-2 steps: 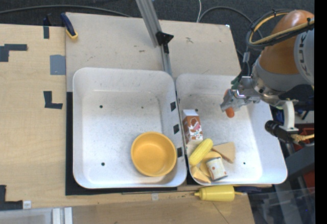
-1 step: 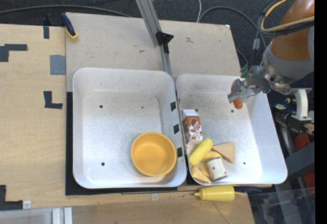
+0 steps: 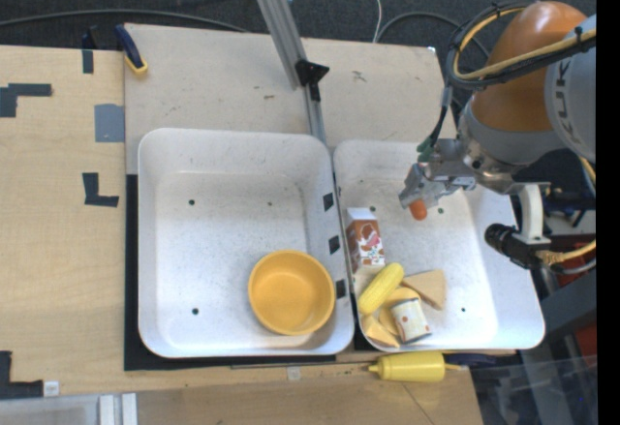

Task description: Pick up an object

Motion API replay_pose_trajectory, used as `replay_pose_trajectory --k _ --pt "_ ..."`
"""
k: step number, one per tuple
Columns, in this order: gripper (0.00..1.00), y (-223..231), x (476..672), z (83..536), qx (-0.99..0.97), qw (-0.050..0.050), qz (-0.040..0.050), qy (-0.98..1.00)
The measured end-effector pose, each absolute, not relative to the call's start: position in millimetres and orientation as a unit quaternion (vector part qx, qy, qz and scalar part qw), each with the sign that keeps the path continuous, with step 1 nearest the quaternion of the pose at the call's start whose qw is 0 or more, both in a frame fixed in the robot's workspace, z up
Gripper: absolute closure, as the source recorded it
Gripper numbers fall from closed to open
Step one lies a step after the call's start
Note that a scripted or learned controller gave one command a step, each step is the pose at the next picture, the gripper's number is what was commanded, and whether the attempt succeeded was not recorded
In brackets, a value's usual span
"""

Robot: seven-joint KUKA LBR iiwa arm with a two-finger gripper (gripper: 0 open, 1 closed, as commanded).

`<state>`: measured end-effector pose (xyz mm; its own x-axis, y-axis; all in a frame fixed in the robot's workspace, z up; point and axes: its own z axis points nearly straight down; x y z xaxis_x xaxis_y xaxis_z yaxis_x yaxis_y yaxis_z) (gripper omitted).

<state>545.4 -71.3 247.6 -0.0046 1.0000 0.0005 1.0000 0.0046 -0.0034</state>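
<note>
My gripper (image 3: 426, 189) hangs over the back part of the right bin (image 3: 484, 317), at the end of the grey arm with its orange band. A small orange-red object (image 3: 418, 211) shows right at the gripper's lower tip; whether it is gripped or lies on the bin floor below I cannot tell. Toward the bin's front left lie a brown-and-white carton (image 3: 365, 241), a yellow banana-like piece (image 3: 381, 288), a tan wedge (image 3: 432, 288) and a small white can (image 3: 412, 320). A yellow bowl (image 3: 291, 291) sits in the left bin (image 3: 194, 181) near its front right corner.
A yellow mustard bottle (image 3: 411, 367) lies on the bench just in front of the right bin. A slanted metal pole (image 3: 281, 16) runs down to the ridge between the bins. A blue-and-yellow clamp (image 3: 131, 49) rests at the back left.
</note>
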Motion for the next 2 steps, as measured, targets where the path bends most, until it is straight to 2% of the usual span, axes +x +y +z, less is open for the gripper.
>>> replay_pose_trajectory --k 1,2 --pt "1.0 -17.3 528.7 248.4 -0.705 0.002 0.0007 -0.709" --pt "1.0 39.0 522.6 231.7 -0.705 0.002 0.0013 -0.71"
